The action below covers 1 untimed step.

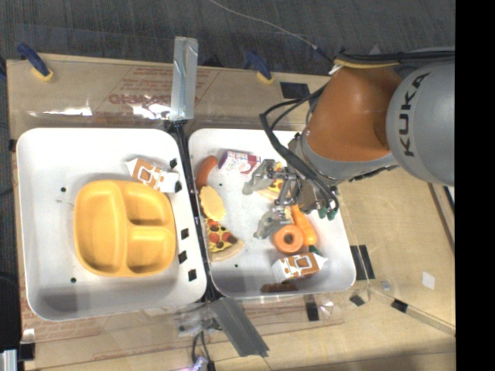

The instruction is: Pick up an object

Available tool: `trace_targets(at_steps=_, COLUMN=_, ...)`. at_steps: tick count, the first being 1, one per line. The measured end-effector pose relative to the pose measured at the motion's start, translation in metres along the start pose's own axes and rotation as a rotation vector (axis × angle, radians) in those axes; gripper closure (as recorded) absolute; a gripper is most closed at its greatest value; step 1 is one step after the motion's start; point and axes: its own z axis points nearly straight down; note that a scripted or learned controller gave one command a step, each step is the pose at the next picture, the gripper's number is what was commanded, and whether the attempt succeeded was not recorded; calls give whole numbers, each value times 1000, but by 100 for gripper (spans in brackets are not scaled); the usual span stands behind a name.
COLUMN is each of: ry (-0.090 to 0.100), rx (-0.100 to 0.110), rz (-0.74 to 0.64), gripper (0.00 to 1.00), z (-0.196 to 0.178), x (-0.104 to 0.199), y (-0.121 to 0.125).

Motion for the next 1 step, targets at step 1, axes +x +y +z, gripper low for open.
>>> trace_targets(at_steps=1, ry=4, rx=0, rz=60, gripper=0, z=69, x=-15, y=-92)
